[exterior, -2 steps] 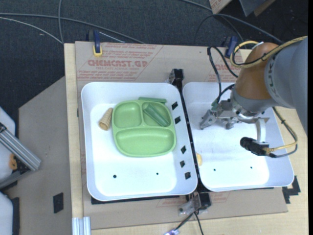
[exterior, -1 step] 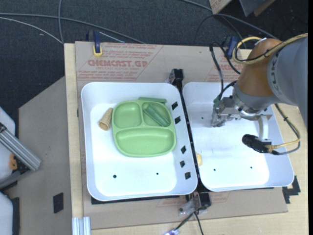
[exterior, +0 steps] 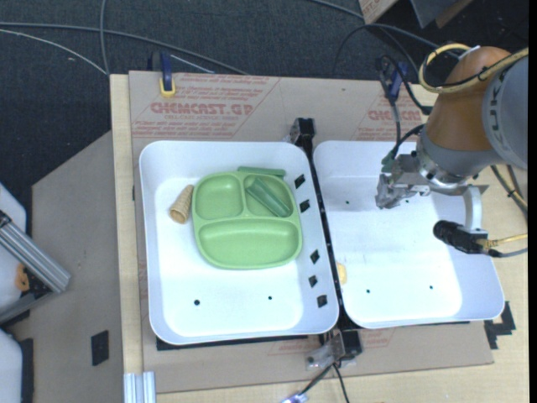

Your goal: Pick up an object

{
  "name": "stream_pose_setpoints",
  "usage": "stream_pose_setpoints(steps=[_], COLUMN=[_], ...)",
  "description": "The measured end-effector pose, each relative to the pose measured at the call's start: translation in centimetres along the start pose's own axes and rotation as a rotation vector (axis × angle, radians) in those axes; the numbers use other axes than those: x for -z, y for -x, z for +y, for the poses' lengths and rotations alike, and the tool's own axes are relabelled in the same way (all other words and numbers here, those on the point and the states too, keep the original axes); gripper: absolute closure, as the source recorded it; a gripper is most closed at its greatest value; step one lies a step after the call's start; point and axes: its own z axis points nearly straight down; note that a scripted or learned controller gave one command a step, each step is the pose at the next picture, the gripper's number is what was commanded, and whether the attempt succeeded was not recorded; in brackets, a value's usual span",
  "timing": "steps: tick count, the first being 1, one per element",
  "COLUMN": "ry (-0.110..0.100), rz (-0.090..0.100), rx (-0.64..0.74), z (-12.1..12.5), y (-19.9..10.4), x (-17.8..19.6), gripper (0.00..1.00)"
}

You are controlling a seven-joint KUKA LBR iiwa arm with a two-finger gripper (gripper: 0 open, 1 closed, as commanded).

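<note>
I take the green plate (exterior: pixel 247 231) in the left bin (exterior: pixel 159 225) for stiff, light, slick plastic, best pinched at its raised rim. The green piece (exterior: pixel 270 195) in its top right compartment looks small and light. The cone (exterior: pixel 180 204), touching the plate's left edge, seems brittle. I can't tell the gripper's (exterior: pixel 388 198) jaws; it hangs over the right bin (exterior: pixel 419 275), with open room.

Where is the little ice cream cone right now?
In the left bin, the cone lies against the green divided plate's left edge.
</note>
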Motion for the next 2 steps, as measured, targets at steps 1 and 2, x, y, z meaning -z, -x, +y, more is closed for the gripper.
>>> stream_pose_setpoints(steps=[1,2], ry=[0.002,0.001], rz=[-0.001,0.0], rx=[0.0,0.002], z=[0.4,0.6], y=[1.0,1.0], x=[5.2,9.1], gripper=[1.0,1.0])
